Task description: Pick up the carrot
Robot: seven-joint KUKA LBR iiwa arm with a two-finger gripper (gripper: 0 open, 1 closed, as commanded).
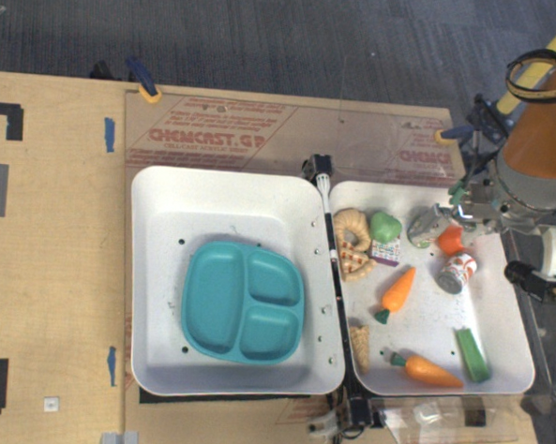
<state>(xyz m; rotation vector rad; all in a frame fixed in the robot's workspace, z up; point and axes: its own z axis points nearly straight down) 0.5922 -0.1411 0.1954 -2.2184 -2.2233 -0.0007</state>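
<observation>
Two carrots lie in the right bin [517, 306]. One carrot [399, 289] sits near the bin's middle, tilted, with its green top toward the lower left. A second carrot [428, 370] rests along the front wall, its green top pointing left. My gripper [444, 221] hangs over the bin's back right part, above a small red-orange item [450, 240]. It is up and to the right of the middle carrot and apart from both carrots. The grey arm with its orange band [539, 138] comes in from the upper right.
The right bin also holds a pretzel-like pastry [350, 240], a green item [385, 226] with a label, a small can [458, 272], a green cucumber [474, 355] and a brown snack [358, 341]. A teal divided plate [245, 302] lies in the left bin [154, 256].
</observation>
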